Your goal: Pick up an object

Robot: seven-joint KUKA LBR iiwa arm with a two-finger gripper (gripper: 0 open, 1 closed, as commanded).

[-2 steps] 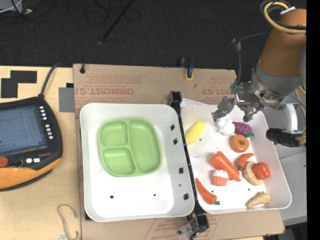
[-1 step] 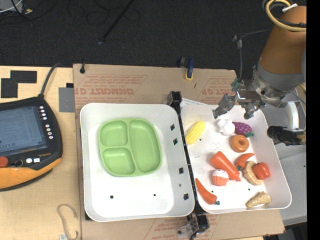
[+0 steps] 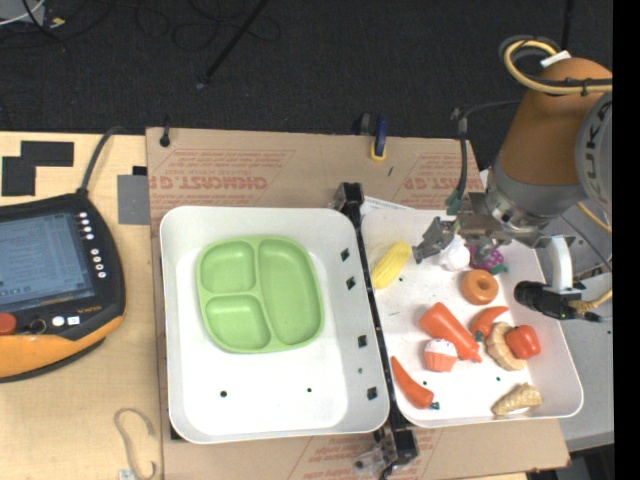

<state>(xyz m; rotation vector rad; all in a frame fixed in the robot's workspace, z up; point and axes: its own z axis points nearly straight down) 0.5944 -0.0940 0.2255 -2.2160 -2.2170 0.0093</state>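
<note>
Two bins sit on the counter; the right bin (image 3: 570, 393) is the landmark. Left of it lies a green tray (image 3: 260, 294). Inside it lie corn (image 3: 391, 262), a carrot (image 3: 449, 330) and a donut (image 3: 480, 287). The gripper (image 3: 440, 240) hovers at its upper edge beside the corn, fingers apart, empty. Best to centre over the corn, descend straight, then close.
</note>
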